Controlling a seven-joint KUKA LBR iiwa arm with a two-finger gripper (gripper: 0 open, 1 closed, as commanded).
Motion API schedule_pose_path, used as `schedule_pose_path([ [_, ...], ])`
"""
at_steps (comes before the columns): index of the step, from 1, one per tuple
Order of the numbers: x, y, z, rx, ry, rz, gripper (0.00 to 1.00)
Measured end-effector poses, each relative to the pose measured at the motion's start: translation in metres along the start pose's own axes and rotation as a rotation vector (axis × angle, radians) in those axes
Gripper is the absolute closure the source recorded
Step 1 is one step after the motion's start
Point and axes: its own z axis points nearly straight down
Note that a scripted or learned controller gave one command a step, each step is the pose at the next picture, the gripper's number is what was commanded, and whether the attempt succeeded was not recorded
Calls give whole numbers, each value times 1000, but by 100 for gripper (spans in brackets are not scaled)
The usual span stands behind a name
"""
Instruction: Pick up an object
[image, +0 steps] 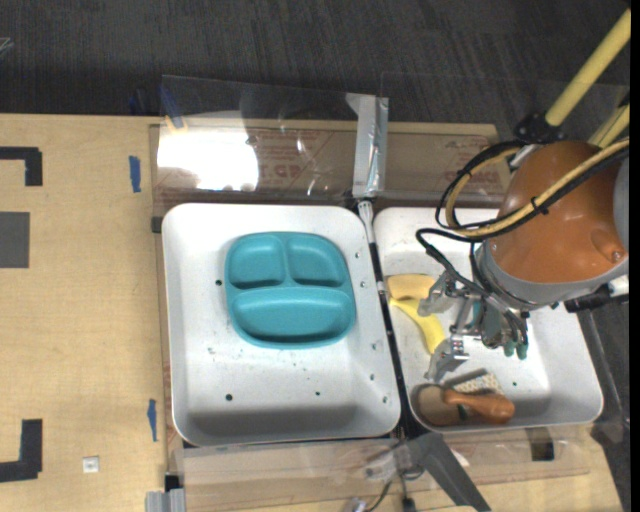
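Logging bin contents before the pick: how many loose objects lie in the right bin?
2 visible: a yellow banana near the bin's left wall, and a brown-handled brush at its front edge. The arm covers much of the right bin, so others may be hidden.

We see two bins side by side, the left bin (190, 400) holding a divided plate (290, 288) near its middle, the right bin (575, 395) holding a banana (415, 305) by its left wall and a brush (470, 402) along its near edge, with the gripper (462, 340) between them.
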Motion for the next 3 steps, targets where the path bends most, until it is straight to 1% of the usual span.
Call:
schedule_pose_path([
  [1,-50,-72,8,3,0,455,0],
  [2,6,-70,90,4,9,637,0],
  [3,9,-25,17,1,-1,437,0],
])
